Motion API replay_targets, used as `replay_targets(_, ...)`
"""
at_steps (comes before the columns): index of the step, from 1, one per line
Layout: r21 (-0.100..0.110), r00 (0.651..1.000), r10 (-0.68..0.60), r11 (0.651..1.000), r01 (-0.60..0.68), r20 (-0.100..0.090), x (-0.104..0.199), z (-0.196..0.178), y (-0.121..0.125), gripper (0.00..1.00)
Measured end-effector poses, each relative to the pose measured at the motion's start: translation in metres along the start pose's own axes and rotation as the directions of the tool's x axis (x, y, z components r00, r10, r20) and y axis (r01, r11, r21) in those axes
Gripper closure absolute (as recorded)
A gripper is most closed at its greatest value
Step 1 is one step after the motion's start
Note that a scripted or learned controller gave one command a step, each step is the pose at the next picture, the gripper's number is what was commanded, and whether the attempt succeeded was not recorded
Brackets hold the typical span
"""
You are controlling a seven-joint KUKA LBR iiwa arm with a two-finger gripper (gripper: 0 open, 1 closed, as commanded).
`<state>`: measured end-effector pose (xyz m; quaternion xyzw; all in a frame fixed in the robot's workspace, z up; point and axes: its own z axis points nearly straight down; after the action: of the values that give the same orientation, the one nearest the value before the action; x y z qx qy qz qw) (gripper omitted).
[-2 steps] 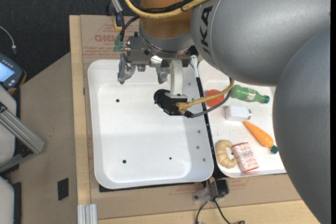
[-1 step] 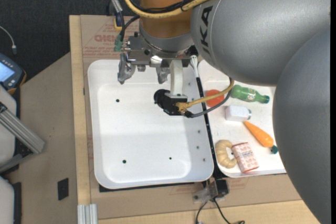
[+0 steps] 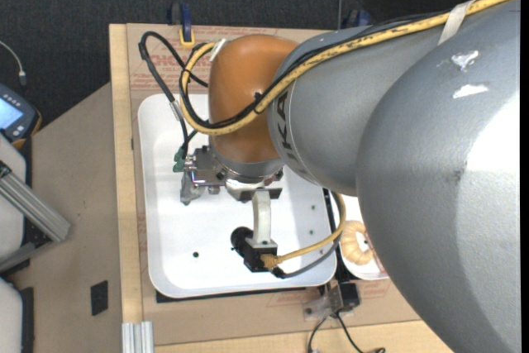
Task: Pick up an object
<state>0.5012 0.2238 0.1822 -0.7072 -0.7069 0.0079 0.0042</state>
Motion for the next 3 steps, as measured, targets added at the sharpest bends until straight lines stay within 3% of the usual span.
replay_targets(1,-0.018,1.0,0.001,1.0,-0.002,-0.007,0.002,0.101,0.034,0.0)
replay_targets(2,-0.038,1.0,-0.002,0.999,0.001,-0.01,0.001,-0.045,0.133,0.0)
replay_targets(3,-0.021,1.0,-0.003,1.0,0.003,-0.006,0.001,-0.046,0.127,1.0)
